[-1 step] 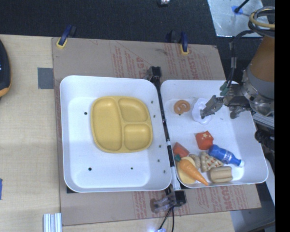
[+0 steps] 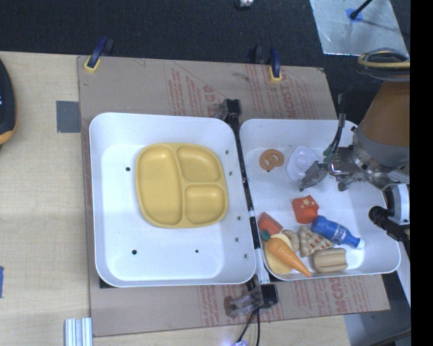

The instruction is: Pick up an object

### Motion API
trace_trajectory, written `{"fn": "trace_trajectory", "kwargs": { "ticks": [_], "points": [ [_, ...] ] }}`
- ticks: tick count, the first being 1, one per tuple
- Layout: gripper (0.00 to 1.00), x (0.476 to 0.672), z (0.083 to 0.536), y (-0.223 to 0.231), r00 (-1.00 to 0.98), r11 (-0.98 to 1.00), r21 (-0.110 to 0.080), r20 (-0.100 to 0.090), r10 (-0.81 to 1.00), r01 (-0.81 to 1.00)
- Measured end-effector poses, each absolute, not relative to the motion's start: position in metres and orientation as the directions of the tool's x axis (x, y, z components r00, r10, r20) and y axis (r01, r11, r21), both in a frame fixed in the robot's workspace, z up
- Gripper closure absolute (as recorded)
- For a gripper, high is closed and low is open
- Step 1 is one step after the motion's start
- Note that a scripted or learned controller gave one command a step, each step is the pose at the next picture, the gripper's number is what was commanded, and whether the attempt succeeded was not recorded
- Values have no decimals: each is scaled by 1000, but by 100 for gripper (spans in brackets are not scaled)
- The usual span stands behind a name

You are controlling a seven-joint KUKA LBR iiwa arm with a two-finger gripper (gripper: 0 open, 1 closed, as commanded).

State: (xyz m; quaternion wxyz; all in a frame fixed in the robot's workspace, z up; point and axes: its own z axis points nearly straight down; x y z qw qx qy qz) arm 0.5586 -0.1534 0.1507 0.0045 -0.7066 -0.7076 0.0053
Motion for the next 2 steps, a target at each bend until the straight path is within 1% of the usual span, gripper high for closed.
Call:
{"fn": "trace_trajectory", "kwargs": {
  "ticks": [1, 2],
  "points": [
    [0, 529, 87, -141, -5, 5, -12, 3, 1000, 1000],
    [100, 531, 102, -144, -5, 5, -4, -1, 1000, 1000]
  ]
}}
